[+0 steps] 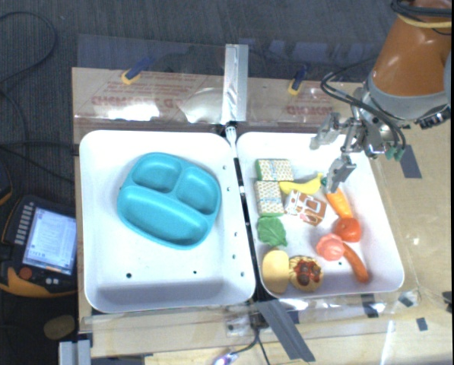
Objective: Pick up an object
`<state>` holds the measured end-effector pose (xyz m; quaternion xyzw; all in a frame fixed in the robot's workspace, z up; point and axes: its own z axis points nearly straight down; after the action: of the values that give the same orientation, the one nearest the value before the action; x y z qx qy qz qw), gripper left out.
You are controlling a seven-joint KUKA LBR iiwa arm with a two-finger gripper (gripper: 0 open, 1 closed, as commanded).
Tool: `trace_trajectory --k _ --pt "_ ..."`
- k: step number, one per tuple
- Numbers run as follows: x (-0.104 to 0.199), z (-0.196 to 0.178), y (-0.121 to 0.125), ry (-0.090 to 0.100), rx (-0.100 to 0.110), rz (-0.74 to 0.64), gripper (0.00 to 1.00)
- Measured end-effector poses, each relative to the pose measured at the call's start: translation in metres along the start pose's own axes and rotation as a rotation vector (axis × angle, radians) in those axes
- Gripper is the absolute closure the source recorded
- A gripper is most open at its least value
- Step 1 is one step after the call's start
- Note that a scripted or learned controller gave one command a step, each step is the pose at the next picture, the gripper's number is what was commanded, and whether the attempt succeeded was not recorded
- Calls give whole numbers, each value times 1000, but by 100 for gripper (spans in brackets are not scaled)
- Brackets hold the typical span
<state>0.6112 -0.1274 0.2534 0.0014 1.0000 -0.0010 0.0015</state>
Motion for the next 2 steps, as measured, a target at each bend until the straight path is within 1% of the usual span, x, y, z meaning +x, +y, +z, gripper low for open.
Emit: trace_trajectory --k 1,2 --pt "17 -53 -26 -1 1 -76 0" --pt "-42 52 -65 0 0 -49 0"
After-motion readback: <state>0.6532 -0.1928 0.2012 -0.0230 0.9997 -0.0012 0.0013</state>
